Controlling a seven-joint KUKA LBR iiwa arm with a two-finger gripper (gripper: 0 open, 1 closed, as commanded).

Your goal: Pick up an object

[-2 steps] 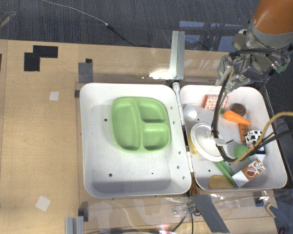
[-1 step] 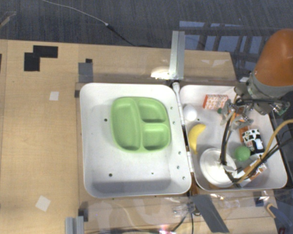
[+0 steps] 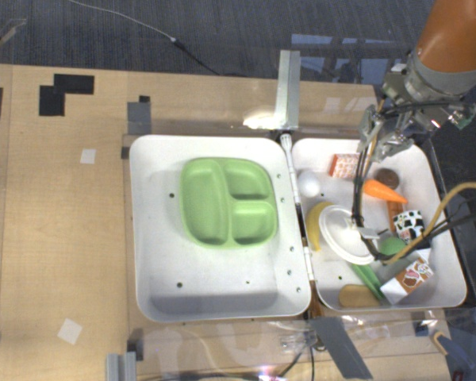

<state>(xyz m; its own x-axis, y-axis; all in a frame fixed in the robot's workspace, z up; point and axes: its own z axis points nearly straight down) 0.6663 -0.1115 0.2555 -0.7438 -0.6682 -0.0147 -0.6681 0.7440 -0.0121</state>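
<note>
Wooden tabletop (image 3: 55, 213), two white bins: green tray (image 3: 226, 202) in left; carrot (image 3: 381, 190), white bowl (image 3: 343, 232) in right. Gripper (image 3: 393, 137) above carrot, jaws' state unclear.

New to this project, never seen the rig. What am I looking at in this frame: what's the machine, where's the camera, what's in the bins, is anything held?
One fixed camera looks down at a slant on a wooden bench with two shallow white bins side by side. The grey robot arm with an orange band reaches in from the right; its two-finger gripper hangs over the back of the right white bin. Nothing shows between its fingers, so it holds nothing that I can see; whether they are open or shut is unclear.

The left white bin holds a green divided plastic tray. The right bin holds a clutter of small things: a white round dish, a white ball, an orange carrot-shaped toy, a small red-and-white box, a black-and-white spotted block and some green pieces. The job is simply to pick one up.
</note>
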